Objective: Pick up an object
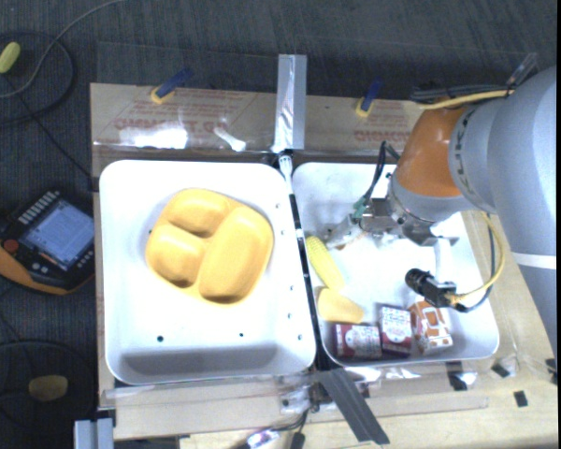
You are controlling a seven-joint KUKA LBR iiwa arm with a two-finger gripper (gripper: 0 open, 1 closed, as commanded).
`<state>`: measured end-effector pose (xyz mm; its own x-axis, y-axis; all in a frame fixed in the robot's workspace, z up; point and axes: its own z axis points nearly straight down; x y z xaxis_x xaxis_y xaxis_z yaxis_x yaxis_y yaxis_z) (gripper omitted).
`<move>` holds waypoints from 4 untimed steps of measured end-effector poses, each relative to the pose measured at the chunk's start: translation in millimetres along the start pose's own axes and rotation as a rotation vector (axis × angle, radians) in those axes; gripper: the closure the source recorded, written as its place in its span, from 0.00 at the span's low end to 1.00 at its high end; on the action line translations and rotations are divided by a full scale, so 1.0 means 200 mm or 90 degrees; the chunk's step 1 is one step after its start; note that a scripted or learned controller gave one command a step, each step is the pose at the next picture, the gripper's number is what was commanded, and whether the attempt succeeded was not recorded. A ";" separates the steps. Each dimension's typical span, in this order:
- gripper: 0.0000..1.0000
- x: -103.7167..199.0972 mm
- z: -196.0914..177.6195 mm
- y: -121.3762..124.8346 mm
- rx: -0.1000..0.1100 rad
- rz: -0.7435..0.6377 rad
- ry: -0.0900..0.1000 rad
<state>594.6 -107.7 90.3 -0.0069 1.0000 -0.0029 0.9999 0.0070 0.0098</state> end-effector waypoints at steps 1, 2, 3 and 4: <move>1.00 0.01 -0.05 0.01 -0.003 -0.001 0.002; 0.00 0.01 -0.05 0.01 -0.003 -0.001 0.002; 0.00 0.05 0.00 0.16 0.002 0.032 0.001; 1.00 0.06 -0.05 0.17 0.000 0.031 0.001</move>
<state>628.4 -96.3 99.9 0.0414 0.9991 -0.0015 0.9991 -0.0414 0.0101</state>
